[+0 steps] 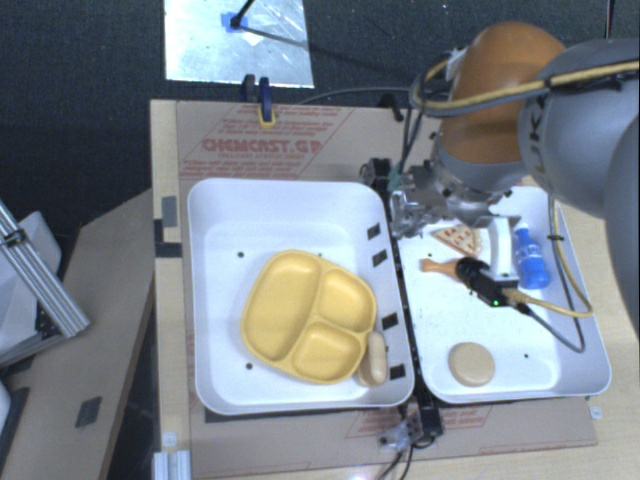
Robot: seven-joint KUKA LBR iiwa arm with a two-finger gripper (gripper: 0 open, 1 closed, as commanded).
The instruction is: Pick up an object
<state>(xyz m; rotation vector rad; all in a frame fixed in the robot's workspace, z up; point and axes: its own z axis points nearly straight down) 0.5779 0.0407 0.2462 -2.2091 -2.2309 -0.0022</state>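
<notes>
Right bin [520,370], front: round tan disc [471,363] lying flat, clear of the walls. Left bin [215,268], front right corner: small tan roll [374,358], touching the yellow plate [310,315] and close to the bin wall. The plate has three compartments, sits flat, and takes up the middle of the left bin.

Further back in the right bin: thin wooden stick [436,265] near the divider. Behind it a pizza slice [458,236], flat. To their right a blue bottle [528,258], lying down, with a white tube [500,243] just beside it.

Gripper [408,213] is low over the back left corner of the right bin, by the wall between the bins, near the pizza slice. Nothing seen held. Wide or narrow: cannot tell, the wrist blocks it. Grey arm [585,118] comes in from the right, with its orange band [500,68] above the wrist.

Behind the bins: board [270,143] with red print, a blue and yellow clamp [263,96] on its back edge, then a shiny sheet [238,28] on dark cloth.
</notes>
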